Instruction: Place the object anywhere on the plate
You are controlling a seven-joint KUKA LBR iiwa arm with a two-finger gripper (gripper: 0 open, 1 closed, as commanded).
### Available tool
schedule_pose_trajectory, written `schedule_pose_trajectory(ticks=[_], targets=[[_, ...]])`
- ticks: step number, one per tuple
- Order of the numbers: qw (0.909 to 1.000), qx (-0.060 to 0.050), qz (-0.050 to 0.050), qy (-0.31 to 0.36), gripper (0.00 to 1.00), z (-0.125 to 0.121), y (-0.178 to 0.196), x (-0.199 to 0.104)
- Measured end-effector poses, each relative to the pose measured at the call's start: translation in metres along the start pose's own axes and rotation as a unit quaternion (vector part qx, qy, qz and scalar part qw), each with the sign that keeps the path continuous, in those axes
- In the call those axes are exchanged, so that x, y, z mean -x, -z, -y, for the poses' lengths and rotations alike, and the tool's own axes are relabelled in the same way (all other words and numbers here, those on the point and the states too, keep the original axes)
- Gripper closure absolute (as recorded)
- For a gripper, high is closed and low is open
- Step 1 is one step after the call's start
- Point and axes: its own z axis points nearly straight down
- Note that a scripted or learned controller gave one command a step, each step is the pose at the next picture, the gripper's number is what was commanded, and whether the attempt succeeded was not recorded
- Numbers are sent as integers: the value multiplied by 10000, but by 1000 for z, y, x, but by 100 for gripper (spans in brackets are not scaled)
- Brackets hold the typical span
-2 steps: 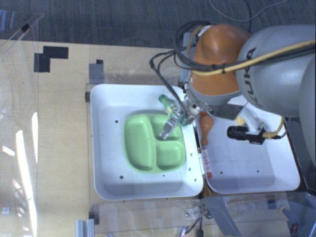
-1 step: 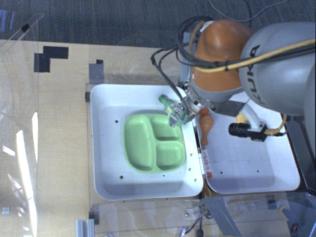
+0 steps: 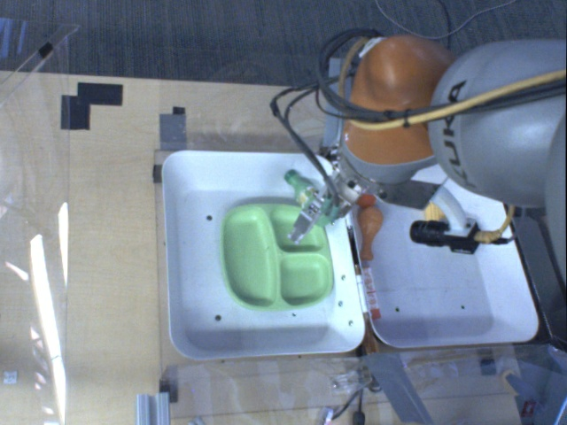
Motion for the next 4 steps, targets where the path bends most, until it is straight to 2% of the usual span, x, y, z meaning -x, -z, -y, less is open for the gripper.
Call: schedule_pose_trajectory(ticks=[1,2,3,4], targets=[[10000,27,15,-3,100,-1,12,2],[9999,-31,-19,-161,100,-5,-26,5],[9999,-30,-19,-165,0,-5,-26,5],[9999,-3,-6,-157,100,-6,-14,6]])
